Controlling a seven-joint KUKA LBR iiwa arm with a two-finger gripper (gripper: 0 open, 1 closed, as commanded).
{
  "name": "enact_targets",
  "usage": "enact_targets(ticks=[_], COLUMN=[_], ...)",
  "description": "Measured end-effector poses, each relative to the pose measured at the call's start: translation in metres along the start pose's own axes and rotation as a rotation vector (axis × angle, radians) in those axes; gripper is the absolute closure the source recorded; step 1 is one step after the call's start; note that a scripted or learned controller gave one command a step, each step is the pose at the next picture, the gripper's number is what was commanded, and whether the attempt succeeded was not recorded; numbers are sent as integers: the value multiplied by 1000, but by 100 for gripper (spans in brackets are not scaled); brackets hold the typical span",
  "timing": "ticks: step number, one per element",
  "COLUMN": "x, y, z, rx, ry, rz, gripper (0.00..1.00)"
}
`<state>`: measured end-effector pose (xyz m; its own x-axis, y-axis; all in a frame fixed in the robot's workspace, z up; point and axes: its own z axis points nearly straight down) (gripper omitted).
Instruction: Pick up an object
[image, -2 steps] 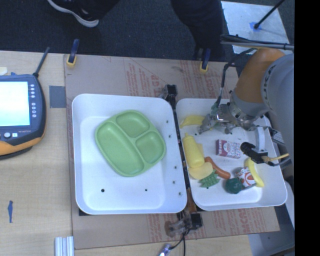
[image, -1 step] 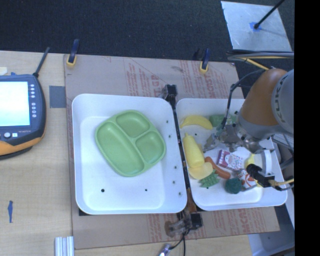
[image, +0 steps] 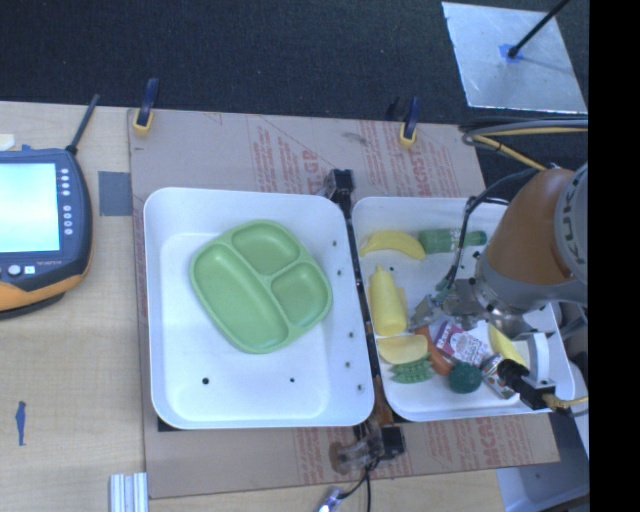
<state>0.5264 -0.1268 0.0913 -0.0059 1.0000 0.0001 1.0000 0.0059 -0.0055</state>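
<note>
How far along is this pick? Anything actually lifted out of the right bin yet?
Done: the arm has reached over the right bin, and the gripper sits low among the toys beside the yellow bottle. In hand: I cannot see any item between its fingers. Left: grasping and lifting. The banana and green sectioned plate in the left bin lie untouched.

from my end the feed is bright and evenly lit from overhead, with the two white bins (image: 170, 300) close to washed out and the handheld screen (image: 28, 208) at the left blown to plain white glare. shadows are soft and short, just a dim rim under the green plate (image: 260, 285) and a darker patch beneath the arm (image: 535, 240) over the right bin. the picture is low in resolution and a little soft, so the small things under the arm blur together, and the dark floor at the top shows almost no detail.
</note>
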Motion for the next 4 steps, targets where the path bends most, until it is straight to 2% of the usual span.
enact_targets(ticks=[1, 2, 3, 4], x=[-36, -86, -85, -86], y=[106, 34, -35, -34], z=[-101, -69, -13, -23], rx=[-5, -1, -1, 1], ry=[-1, -1, 1, 1], rz=[2, 2, 2, -2], gripper=[0, 0, 0, 100])
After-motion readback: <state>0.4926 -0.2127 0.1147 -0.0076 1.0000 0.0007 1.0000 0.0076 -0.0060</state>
